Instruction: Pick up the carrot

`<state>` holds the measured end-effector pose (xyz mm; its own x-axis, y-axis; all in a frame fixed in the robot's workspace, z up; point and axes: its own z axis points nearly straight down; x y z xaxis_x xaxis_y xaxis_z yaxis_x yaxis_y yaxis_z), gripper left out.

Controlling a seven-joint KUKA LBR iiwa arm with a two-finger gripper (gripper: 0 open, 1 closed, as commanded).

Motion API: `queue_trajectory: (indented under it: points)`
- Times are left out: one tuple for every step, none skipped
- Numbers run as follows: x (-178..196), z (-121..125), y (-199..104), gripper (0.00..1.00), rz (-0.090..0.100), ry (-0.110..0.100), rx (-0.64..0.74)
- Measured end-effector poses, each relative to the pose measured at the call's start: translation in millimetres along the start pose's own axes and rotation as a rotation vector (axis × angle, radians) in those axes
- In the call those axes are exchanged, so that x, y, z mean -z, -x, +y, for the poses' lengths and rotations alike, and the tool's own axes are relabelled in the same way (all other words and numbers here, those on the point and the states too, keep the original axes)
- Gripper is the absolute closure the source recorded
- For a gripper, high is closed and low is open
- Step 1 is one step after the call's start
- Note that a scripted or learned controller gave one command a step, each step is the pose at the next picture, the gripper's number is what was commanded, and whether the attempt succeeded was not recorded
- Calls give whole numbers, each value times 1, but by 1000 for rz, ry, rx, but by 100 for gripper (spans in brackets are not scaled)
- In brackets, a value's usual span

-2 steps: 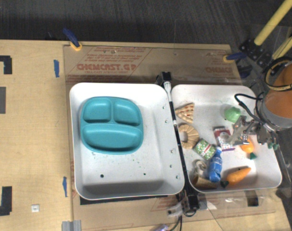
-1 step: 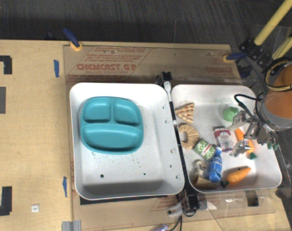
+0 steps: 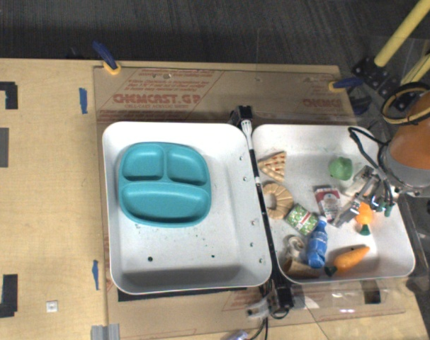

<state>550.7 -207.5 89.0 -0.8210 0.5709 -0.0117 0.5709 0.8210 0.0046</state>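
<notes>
We are hovering the gripper (image 3: 367,202) at right, its grip unreadable to us; the carrot (image 3: 351,258), lying lower right against clutter, risks slipping aside.

cam: one fixed view above bench | faces: down at a slant | range: moderate, both bins whole in frame | gripper (image 3: 367,202) at frame right over right bin (image 3: 406,257) | left bin (image 3: 115,211) well left of gripper
</notes>
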Motion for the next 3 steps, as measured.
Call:
queue_trajectory:
  points:
    - [1, 22, -38, 0, 0, 0, -25]
    - [2, -12, -65, 0, -3, 2, 182]
    - [14, -10, -62, 100, -13, 4, 184]
